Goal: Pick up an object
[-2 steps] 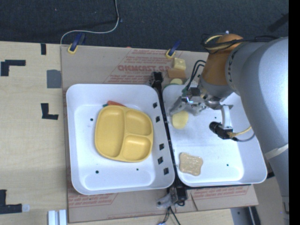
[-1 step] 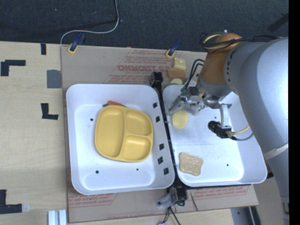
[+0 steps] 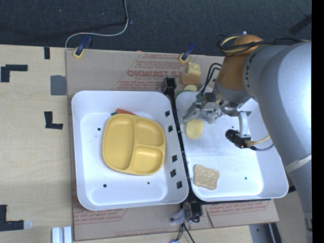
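Observation:
My gripper (image 3: 200,117) hangs over the upper left part of the right bin (image 3: 263,184), open, its two metal fingers spread with nothing between them. Just below the fingertips lies a pale yellow round object (image 3: 195,129) on the bin floor. A flat tan piece like a slice of bread (image 3: 206,176) rests near the front of the same bin. In the left bin (image 3: 86,151) a yellow divided plate (image 3: 134,143) lies, with a small red-orange thing (image 3: 123,112) peeking out at its far edge.
Behind the right bin, on the cardboard, sit a tan block (image 3: 191,74) and a small pale round item (image 3: 190,88). A black clip row (image 3: 174,135) runs along the divider between the bins. The arm's grey body (image 3: 283,95) covers the right bin's far right.

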Tool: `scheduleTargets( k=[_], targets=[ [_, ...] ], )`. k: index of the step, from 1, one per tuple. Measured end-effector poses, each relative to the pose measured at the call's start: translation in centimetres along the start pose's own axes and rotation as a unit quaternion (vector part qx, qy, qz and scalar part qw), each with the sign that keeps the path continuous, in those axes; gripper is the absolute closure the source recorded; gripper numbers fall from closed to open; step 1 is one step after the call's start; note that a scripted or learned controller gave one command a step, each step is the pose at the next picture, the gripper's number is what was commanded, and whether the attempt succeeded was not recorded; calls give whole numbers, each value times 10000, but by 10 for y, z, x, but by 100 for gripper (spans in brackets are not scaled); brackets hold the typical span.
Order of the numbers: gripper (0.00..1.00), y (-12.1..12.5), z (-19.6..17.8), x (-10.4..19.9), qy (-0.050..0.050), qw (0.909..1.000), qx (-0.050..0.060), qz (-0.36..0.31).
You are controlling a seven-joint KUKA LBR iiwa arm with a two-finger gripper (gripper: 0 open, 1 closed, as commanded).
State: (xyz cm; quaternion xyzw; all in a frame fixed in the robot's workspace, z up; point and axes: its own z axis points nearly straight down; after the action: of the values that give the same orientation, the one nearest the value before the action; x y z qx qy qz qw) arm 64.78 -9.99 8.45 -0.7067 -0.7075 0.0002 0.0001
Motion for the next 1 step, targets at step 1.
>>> scheduleTargets(
  k=[1],
  targets=[
    [0, -9, 0, 3, -9, 10000, -1, 4]
  ],
)
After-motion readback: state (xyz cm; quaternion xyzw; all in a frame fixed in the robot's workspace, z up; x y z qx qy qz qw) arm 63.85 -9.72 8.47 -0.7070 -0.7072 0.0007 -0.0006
